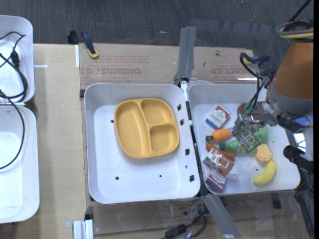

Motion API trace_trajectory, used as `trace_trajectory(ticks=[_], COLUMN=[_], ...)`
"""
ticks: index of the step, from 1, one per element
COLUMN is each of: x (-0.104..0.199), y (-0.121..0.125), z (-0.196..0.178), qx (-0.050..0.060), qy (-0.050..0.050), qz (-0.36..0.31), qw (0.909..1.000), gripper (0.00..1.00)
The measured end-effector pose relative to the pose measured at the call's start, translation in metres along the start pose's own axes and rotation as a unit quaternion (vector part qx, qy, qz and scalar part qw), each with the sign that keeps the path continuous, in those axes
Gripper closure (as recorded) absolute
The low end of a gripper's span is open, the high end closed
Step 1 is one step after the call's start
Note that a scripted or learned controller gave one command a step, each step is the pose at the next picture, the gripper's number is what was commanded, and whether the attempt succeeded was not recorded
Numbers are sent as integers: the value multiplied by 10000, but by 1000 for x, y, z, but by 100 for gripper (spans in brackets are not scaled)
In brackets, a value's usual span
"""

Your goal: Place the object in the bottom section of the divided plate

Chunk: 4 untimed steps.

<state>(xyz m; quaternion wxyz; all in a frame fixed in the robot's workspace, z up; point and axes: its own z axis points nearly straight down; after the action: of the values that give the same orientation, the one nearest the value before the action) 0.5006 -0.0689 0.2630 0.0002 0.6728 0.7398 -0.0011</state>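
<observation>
On the wooden bench (55, 133) lie a blue-and-yellow clamp (89, 45) near the cardboard sheet (134, 63), black cables (12, 73) over white tubs (15, 193) at left, and a grey divider post (187, 54).

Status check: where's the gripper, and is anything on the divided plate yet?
Gripper low in right bin, over green packet; grasp not confirmed. Yellow divided plate in left bin, nothing in its sections. Carrot and banana crowd the pick.

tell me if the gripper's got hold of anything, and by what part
It cannot be told. The gripper sits low in the right bin, right at the green packet beside the toy carrot, but the view shows nothing clearly between its fingers.
</observation>
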Motion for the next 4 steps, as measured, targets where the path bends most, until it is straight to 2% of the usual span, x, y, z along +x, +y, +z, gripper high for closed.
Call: trace_trajectory(ticks=[1,2,3,4], x=[47,133,205,205], y=[61,107,146,146], z=[65,72,129,129], qx=[15,11,-10,-7], qy=[4,1,-4,-4], qz=[-363,-202,-839,-837], qw=[9993,9998,9965,9965], gripper=[100,100,100,0])
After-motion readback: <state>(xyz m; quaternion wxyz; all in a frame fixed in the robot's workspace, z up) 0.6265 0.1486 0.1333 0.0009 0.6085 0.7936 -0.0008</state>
